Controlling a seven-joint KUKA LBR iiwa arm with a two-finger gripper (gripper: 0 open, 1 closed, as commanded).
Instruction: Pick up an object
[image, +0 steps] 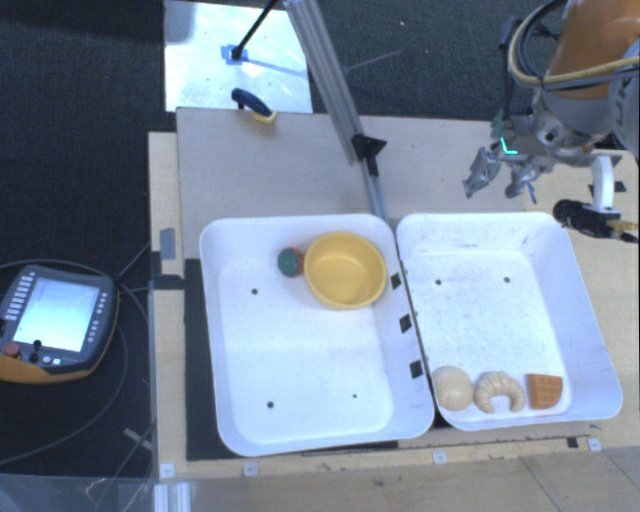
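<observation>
**Entry: gripper above the counter, nothing held**

Camera view: our gripper (503, 178) hangs with fingers apart, empty, beyond the right bin (575, 300). Bun (452, 387), croissant (500, 391) and toast (544, 390) lie well nearer the camera. We should centre over one item before descending.

The end effector (503, 176) hangs with fingers apart above the surface (430, 170), just beyond the right bin (560, 235). Along that bin's near wall lie an egg (451, 387), a croissant (499, 391) and a bread slice (544, 390).
</observation>
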